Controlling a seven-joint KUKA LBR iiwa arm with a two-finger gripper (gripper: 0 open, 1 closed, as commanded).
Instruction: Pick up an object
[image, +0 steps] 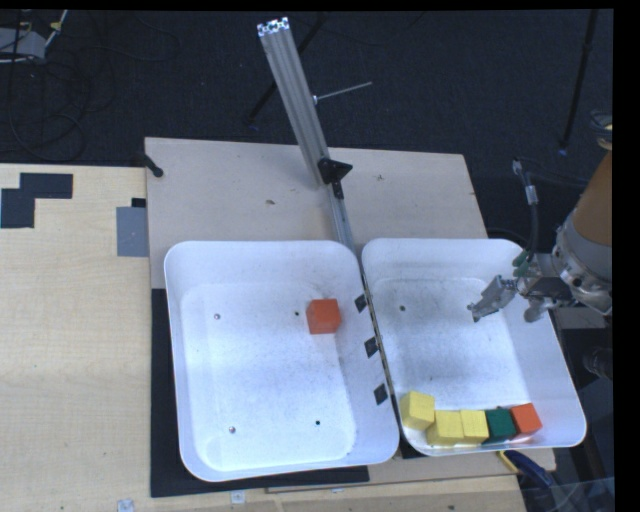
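Observation:
An orange cube (323, 316) lies alone in the left bin (200, 300), near its middle. Along the front edge of the right bin (440, 270) sits a row of cubes: yellow ones (418, 409) (447, 427) (474, 425), a green one (500, 423) and an orange-red one (525, 418). My gripper (508, 305) hangs over the right side of the right bin, well behind that row. It is open, with nothing between its fingers.
A slanted aluminium post (300, 110) rises from the board behind the seam between the bins. Black clips (368, 345) mark the shared wall. A wooden bench top (70, 330) spreads to the left.

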